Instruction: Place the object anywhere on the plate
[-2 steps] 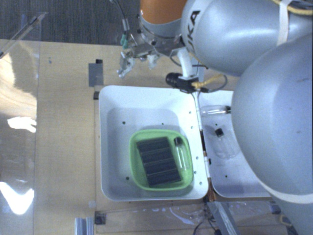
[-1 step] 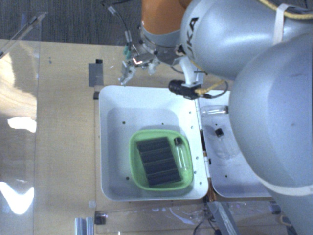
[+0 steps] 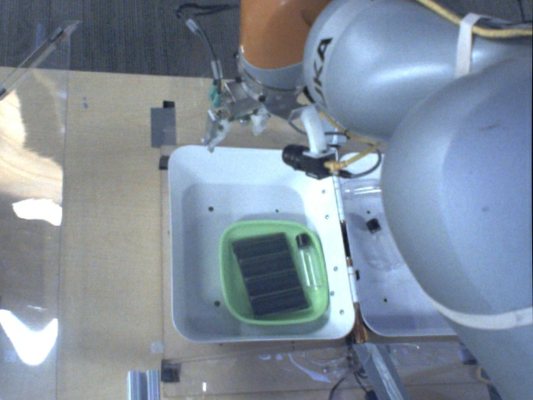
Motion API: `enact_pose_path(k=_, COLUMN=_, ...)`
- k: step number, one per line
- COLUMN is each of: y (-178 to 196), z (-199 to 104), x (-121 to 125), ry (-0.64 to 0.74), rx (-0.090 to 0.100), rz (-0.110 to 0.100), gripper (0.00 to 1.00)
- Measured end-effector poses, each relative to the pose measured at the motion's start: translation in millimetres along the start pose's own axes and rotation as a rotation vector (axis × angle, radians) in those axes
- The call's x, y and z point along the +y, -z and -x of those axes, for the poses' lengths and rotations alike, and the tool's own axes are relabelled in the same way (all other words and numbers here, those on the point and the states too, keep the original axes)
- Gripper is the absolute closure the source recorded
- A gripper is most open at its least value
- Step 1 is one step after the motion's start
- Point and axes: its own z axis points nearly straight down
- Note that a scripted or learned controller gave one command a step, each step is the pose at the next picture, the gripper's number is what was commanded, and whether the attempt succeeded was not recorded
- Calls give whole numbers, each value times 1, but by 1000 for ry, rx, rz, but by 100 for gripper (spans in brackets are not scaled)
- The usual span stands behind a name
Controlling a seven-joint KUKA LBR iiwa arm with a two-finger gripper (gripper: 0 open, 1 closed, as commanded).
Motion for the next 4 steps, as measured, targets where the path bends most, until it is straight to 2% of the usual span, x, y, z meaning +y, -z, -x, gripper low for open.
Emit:
enact_pose_path(k=1, y=-6, z=11, x=-4, ry=22, rx=-1, rz=1, gripper=0)
enact_pose_path(k=2, y=0, z=-23, x=10, ry=33, rx=0, rz=4, gripper=0)
enact_pose_path(k=3, y=97, z=-9, x=5, ry=216, rx=-3, rz=7, gripper=0)
enact_pose_path(k=4, y=31, z=-25, x=2, ry=123, rx=1, rz=-2, gripper=0)
